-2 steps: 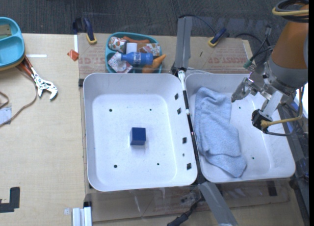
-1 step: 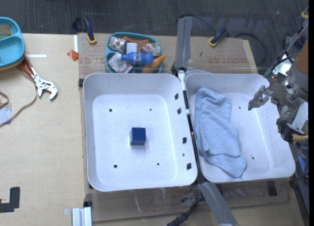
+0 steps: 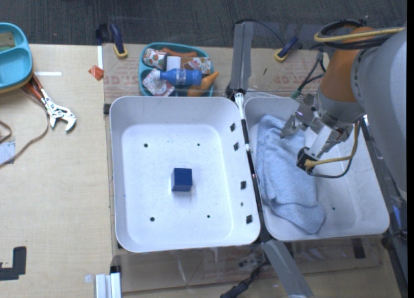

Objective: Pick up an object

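The grey arm (image 3: 388, 77) is looming closest to me at the right of the frame, its orange band (image 3: 339, 74) leaning down toward the right bin (image 3: 362, 222). The jaws are hanging low at the upper middle of that bin, right at the upper right edge of the rumpled pale blue towel (image 3: 284, 174). From here I cannot tell whether they are released or clenched, and I am seeing nothing caught between them.

The towel is lying bunched along the left side of the right bin. In the left bin (image 3: 118, 180), the blue block (image 3: 182, 179) is sitting alone a little below centre, well apart from the arm.

As I am judging it, the pick is only beginning. Nothing is lifted, and both the towel and the block are resting on the bin floors. A close, a lift and a clear carry are all waiting to be done. The towel is looking like the likelier target, being nearest the jaws.

Counting: one arm, two white bins, one towel, one block. Farther back on the counter (image 3: 52, 193), one teal dish (image 3: 147, 57) of small packets is sitting above the left bin. One wrench (image 3: 57, 110) is lying at the left, one teal tray (image 3: 13, 57) is poking in at the upper left, and two blue clamps (image 3: 115, 37) are gripping the far edge.
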Robot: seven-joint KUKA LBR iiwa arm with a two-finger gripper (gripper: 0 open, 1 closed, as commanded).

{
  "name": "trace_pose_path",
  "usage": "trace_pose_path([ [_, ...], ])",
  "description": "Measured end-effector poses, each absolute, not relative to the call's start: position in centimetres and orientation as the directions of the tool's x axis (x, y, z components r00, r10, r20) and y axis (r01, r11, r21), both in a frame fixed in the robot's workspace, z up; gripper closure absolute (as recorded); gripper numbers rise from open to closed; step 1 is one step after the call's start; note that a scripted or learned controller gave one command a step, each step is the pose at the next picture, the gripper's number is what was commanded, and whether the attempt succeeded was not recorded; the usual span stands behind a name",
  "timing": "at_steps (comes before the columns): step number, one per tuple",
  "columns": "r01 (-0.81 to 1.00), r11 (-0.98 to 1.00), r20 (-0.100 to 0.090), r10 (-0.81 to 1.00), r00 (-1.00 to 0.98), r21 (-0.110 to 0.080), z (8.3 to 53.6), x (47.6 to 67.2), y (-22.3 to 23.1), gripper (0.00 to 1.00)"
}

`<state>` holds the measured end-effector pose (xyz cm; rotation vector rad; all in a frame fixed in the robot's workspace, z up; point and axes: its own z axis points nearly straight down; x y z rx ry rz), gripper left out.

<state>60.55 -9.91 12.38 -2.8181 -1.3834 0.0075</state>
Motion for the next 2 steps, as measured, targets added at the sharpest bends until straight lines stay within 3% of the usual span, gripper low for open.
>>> trace_pose_path([
  [1, 0.784, -0.621, -0.003, 0.784, 0.621, -0.001, 22.4, 53.5, -17.1, 0.0],
  [2, 0.732, -0.681, -0.004, 0.732, 0.681, -0.004, 19.0, 54.3, -4.9, 0.0],
])
